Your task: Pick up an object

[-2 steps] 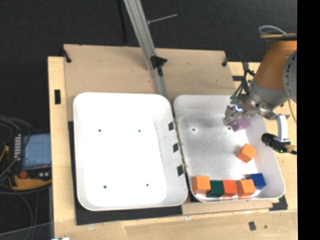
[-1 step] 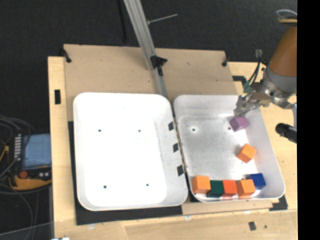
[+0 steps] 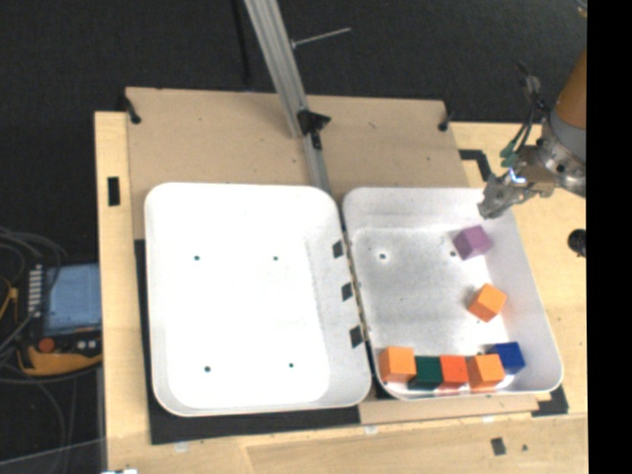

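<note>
Along the near wall of the right bin point(image 3: 533, 294) runs a row of small blocks: an orange block point(image 3: 397, 361), a green block point(image 3: 428, 370), a red-orange block point(image 3: 453, 368), another orange block point(image 3: 485, 369) and a blue block point(image 3: 509, 355), set touching or nearly so. Further back in the same bin an orange cube point(image 3: 486, 302) lies by itself, tilted on the floor. Beyond it, toward the far right corner, sits a purple cube point(image 3: 471, 241). The gripper point(image 3: 494, 201) hangs over that far right corner, just beside the purple cube and a little behind and to the right of it, apart from it. Whether the pincer is spread or pressed together cannot be told; nothing shows between its tips. To the left lies the left bin point(image 3: 163, 265).
</note>
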`<state>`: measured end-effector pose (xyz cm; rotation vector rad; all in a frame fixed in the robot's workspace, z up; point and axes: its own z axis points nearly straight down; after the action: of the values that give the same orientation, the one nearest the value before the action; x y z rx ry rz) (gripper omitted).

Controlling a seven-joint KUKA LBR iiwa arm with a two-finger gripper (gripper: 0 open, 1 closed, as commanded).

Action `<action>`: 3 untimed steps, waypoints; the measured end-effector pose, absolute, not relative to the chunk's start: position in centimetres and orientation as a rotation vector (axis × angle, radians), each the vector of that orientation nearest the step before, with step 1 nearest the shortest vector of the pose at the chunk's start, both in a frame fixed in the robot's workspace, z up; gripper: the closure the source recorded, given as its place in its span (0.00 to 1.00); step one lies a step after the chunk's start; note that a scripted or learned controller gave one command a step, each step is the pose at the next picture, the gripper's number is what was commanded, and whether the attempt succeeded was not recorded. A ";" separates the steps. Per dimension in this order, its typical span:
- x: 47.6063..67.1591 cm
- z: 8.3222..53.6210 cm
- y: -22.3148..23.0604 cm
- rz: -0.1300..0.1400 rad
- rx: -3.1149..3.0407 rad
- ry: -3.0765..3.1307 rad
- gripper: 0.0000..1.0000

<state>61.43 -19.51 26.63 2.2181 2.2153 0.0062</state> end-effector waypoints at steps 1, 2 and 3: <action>62.1 26.8 -13.3 0.002 2.213 2.230 1.00; 62.6 27.1 -8.7 0.000 2.215 2.231 1.00; 63.0 27.3 -4.1 0.001 2.214 2.230 1.00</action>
<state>62.97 -4.05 27.33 2.2138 2.2298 0.0014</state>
